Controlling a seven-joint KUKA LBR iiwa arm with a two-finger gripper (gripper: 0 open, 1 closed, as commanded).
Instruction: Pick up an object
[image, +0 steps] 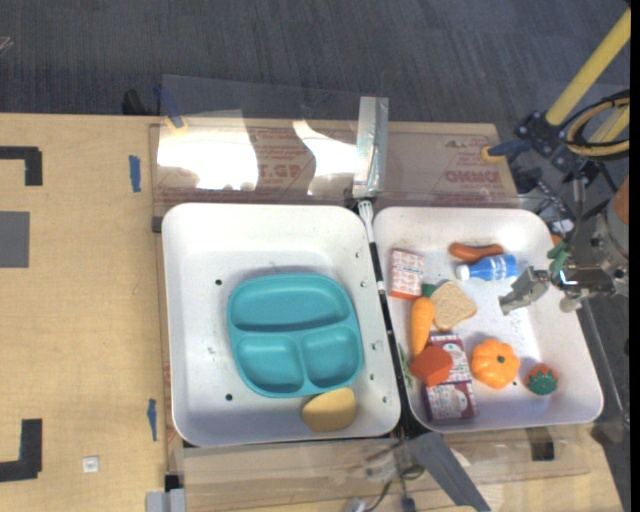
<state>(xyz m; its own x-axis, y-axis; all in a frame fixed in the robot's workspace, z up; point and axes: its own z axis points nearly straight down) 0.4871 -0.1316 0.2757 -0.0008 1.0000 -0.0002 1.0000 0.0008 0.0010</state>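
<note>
A: Where's the tool (524, 290)?

B: Over the right bin (570, 395), near its right edge, hanging above bare white floor just right of the water bottle (492, 268). Nothing between its tips. Whether it's released or clenched, I can't tell; too small and blurry.

A: Nearest candidate, then?

B: The bottle. It lies on its side toward the bin's far edge, touching or just below the hot dog (476, 250). Looks like a small hard plastic toy: light, stiff, smooth, so slippery and prone to roll. My call is to pinch across the round body mid-length, not the cap end.

A: Others?

B: Pumpkin (495, 363) toward the near right corner: orange, ribbed, rounded, probably hollow plastic, light; grip across the ribs. Tomato (541, 380) just beside it, small and round, easy to knock away. Carrot (422, 322) is long and tapered, lying along the bin's left edge. Toast slice (454, 305) is flat, matte, overlapping the carrot, hard to get under. Two flat printed packets, one (406, 274) at the far left, one (449, 392) at the near edge with a red piece (431, 365) on it.

A: Left bin (190, 240)?

B: Teal divided tray (292, 332), smooth and wide, poor to pinch. Yellow lumpy thing (330, 409) at the near edge, maybe soft.
</note>
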